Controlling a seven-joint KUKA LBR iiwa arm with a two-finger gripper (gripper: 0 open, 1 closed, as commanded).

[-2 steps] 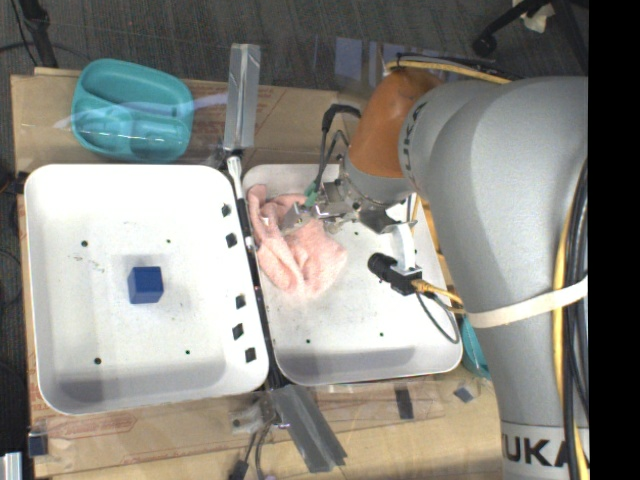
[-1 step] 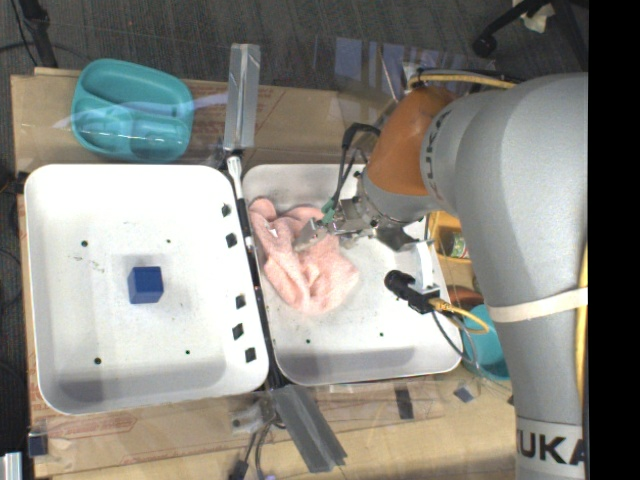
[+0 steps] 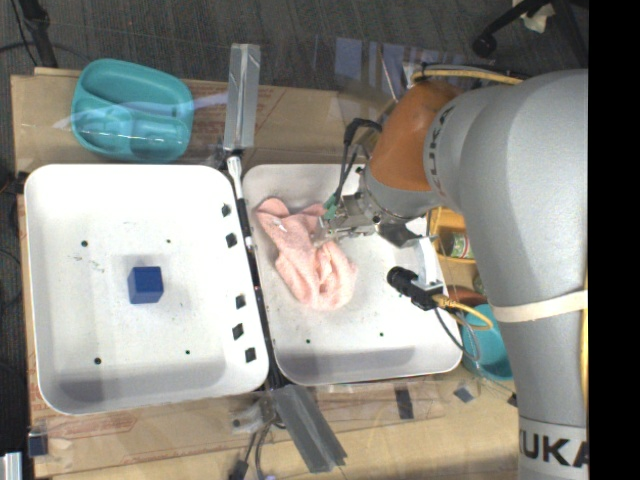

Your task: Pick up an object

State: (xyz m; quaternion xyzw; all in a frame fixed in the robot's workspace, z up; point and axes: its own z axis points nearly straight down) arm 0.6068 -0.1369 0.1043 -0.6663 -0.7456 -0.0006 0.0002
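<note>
A crumpled pink cloth (image 3: 306,258) lies in the right bin (image 3: 345,360), toward its left and back. My gripper (image 3: 334,224) hangs low at the cloth's upper right edge, right against the fabric. Whether any cloth sits between the fingers is hidden by the wrist. A small blue cube (image 3: 146,284) rests in the left bin (image 3: 70,363), left of its middle, far from the gripper.
A teal plastic container (image 3: 131,108) sits on the bench behind the left bin. The big grey arm covers the right bin's right side. A metal divider (image 3: 240,118) runs between the bins at the back.
</note>
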